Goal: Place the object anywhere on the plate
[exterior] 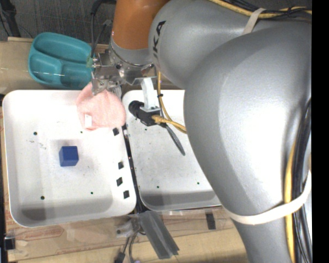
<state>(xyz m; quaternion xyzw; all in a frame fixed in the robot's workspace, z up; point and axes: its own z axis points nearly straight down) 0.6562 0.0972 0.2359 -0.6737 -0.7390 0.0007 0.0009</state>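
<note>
**Pink cloth under the hand, no plate identified yet**

You have the hand (106, 81) at the far edge of the left bin (22, 147), right over the top of a pink cloth (102, 109). The metal fingers meet the fabric's upper edge, and the cloth seems to hang from them in a loose bunch, but you cannot tell from this angle whether they are closed on it or merely touching.

Expect the cloth to handle as a light, limp thing: it will drape, fold and swing rather than keep a shape, and a small white tag shows on its left side. A pinch on a gathered fold near the top should hold best; a shallow pinch on one layer may slip.

A blue block (69, 155), hard-edged and matte, sits well apart on the same bin's smooth white floor. Beyond the bin, on the tabletop, lies a teal moulded dish (57, 59), glossy with rounded compartments; judge for yourself whether this serves as the plate. The right bin (164, 185) carries faint scuffing.
</note>
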